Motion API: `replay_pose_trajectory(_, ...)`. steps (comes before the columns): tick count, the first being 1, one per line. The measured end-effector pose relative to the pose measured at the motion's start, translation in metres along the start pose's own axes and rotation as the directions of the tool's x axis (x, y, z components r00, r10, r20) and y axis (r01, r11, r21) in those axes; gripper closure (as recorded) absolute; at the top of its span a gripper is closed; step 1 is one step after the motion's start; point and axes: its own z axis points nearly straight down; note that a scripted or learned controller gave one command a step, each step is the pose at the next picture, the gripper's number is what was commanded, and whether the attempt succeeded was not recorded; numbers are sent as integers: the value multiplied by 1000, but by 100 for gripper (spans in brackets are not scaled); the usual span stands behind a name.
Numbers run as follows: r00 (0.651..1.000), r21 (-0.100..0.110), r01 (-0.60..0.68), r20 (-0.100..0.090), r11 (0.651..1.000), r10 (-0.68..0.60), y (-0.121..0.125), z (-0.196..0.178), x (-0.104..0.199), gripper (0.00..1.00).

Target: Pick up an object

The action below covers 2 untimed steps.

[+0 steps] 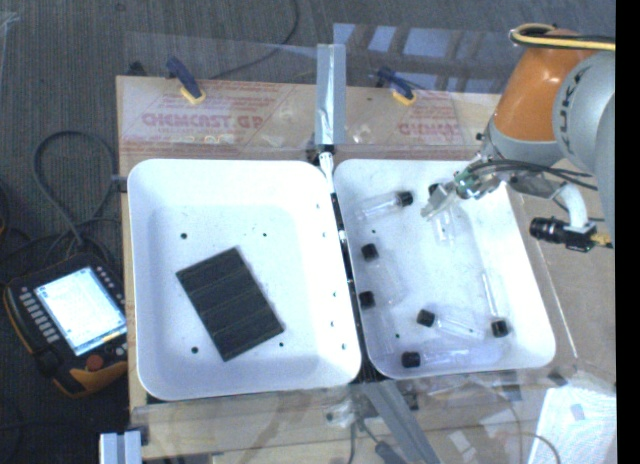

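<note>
Reaching in from the right, the grey arm (pixel 570 102) with its orange band is cut off by the picture edge, so most of its body is hidden. Its gripper (pixel 447 214) hangs over the upper part of the right bin (pixel 535 347). The fingers look clear or very pale against the white floor, and it is not possible to tell if they are apart or together, or if anything sits between them.

The right bin holds several transparent tubes with black caps. The tubes are hard to make out, since their bodies almost vanish into the white; mostly the caps show. One capped tube (pixel 385 204) lies near the upper left of this bin, just left of the gripper. Another tube (pixel 492 304) lies along the right side, and one more tube (pixel 447 325) lies near the lower middle. Some loose-looking black caps (pixel 368 250) sit along the left wall; if tubes are attached to them, I cannot see.

The left bin (pixel 140 252) holds a dark ribbed flat panel (pixel 229 303), lying tilted, well apart from the gripper.

Left of the bench, a handheld control pendant (pixel 70 322) lies on the floor, partly cut off.
</note>
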Motion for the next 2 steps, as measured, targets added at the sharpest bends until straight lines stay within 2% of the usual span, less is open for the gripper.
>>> replay_pose_trajectory(1, 996, -1, 85, 1, 996, -85, 51, -71, 43, 100)
replay_pose_trajectory(2, 999, 0, 41, 0, 999, -41, 78, -87, 97, 100)
